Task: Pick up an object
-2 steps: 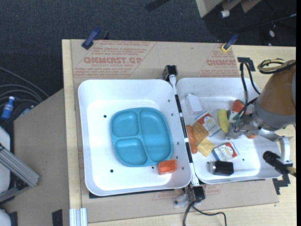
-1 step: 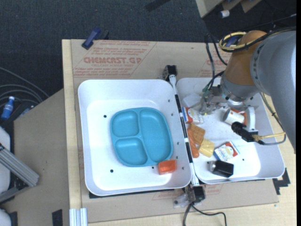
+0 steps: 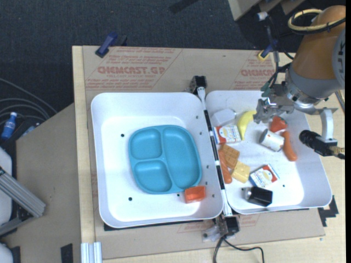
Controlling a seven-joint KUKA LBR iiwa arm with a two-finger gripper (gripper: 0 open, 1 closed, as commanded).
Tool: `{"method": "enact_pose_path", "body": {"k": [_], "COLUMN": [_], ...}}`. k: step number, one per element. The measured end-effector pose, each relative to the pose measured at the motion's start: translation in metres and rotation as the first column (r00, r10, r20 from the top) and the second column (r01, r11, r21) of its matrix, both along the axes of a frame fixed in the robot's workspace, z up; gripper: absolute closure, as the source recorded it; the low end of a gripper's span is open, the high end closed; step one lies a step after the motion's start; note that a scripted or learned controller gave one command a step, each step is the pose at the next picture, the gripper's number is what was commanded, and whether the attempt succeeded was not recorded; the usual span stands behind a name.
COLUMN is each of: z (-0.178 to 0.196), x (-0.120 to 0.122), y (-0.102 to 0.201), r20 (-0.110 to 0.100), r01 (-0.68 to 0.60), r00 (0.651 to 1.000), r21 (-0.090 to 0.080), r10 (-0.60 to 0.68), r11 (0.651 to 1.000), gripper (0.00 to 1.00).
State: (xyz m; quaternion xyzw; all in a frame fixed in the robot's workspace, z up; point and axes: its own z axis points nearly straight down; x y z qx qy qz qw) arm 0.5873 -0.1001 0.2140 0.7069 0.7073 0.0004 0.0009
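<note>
Objects lie scattered in the right bin [image 3: 315, 193]: a smooth yellow banana shape [image 3: 245, 119] near its far edge, a red-and-white carton [image 3: 228, 133] beside the inner wall, a ridged tan waffle piece [image 3: 230, 156], a pale yellow wedge [image 3: 241, 172], a long orange carrot [image 3: 289, 145] and a glossy black block [image 3: 258, 195] by the near edge. The hand [image 3: 265, 112] hangs low over the bin's far part, just beside the banana; whether it is apart or together I cannot tell. In the left bin [image 3: 109, 119] sits a moulded blue divided plate [image 3: 163, 158], with a small orange block [image 3: 194, 194] touching its near rim.
</note>
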Motion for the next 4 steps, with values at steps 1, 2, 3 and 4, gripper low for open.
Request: {"method": "enact_pose_path", "body": {"k": [1,2,3,4], "z": [0.024,0.024,-0.088,-0.117], "x": [0.005,0.005,0.014,0.058], "y": [-0.025,-0.025,-0.066,-0.075], "r20": [0.0,-0.001,-0.006,-0.003], "r01": [0.001,0.0,0.001,0.0], "r00": [1.0,1.0,1.0,1.0], "r21": [-0.001,-0.001,0.001,0.001], "r10": [-0.001,0.0,-0.001,0.0], "r11": [1.0,1.0,1.0,1.0], "gripper": [1.0,0.0,0.0,0.0]}}
